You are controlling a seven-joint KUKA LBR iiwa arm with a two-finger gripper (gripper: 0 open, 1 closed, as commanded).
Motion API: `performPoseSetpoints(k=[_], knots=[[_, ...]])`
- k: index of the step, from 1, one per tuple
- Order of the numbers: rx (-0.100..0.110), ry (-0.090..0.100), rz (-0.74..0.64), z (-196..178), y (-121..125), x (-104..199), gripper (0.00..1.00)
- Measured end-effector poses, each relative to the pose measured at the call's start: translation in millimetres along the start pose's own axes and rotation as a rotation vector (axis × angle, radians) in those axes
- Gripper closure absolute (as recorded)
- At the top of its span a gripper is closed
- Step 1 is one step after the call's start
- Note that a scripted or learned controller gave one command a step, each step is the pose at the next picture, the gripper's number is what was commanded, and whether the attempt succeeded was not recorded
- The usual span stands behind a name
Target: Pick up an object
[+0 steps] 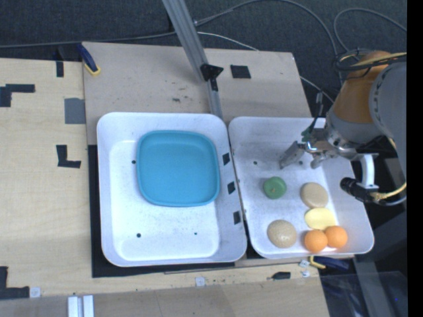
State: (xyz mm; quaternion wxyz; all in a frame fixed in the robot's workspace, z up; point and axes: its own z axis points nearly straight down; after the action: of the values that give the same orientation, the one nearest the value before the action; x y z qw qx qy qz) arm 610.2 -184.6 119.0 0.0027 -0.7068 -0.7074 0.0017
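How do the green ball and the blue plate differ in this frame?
The green ball is small and round; the blue plate is wide, flat and square with rounded corners. The ball lies in the right bin near the end effector; the plate lies in the left bin. Both rest untouched on a bin floor.

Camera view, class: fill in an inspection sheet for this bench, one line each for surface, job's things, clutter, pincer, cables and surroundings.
Surface: wooden bench with black tape marks, bearing two white bins.
Job's things: right bin holds a green ball, two beige lumps, a yellow piece and two orange balls.
Clutter: blue plate in the left bin.
Pincer: pincer above the right bin, open, holding nothing.
Cables: loose cables behind the bench.
Surroundings: dark floor; slanted metal bar.
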Motion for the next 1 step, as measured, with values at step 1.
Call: performPoseSetpoints(k=[1], knots=[[-0.006, -0.002, 0.0, 30.6, 0.2, 0.4, 0.0]])
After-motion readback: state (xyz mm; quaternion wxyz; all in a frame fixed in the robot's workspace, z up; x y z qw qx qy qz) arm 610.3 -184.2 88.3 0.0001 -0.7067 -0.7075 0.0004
